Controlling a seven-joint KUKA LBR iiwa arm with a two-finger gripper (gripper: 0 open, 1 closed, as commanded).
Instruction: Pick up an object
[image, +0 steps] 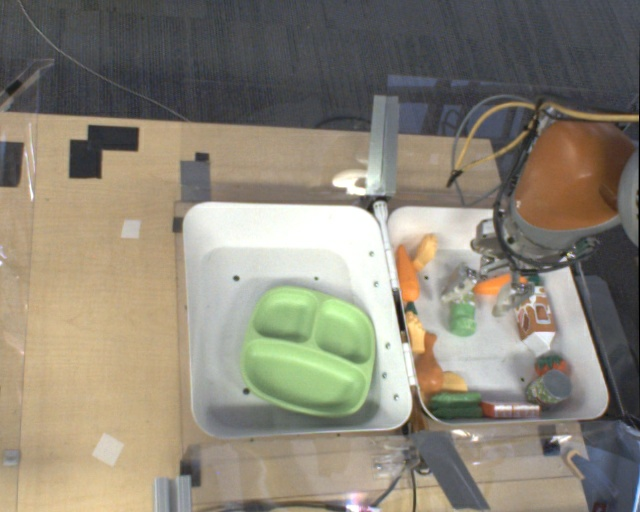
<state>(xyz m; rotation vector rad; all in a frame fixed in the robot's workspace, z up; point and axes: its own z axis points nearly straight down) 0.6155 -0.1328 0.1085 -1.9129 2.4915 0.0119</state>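
Because the arm reaches in from the right, its orange band (565, 175) and grey wrist overhang the right bin (590, 345) and cover part of its upper right area. The gripper (497, 278) sits low over that bin, just beside a small orange piece (491, 286). Whether that piece lies between the claws or merely beneath them cannot be determined, and the claw's state, wide or narrow, cannot be told.

The task's candidate objects are all in the right bin. A green lump (462, 319) lies just left of the gripper, apparently loose on the floor. A carrot (407, 275) runs along the left wall beside a pale yellow item (427, 247), suggesting both have settled against the divider. A brown-and-white packet (535, 316) lies below the wrist. Along the bottom wall lie a dark green vegetable (456, 404), a red stick-like item (514, 408) and a round dark can (553, 384).

The left bin (215, 240) carries a green divided plate (310, 350), lying flat toward the lower centre and well apart from the arm.

Judgement: a grasp is being attempted near the orange piece. The crowding of neighbouring items near the claw raises the risk of a nudge or a miss.
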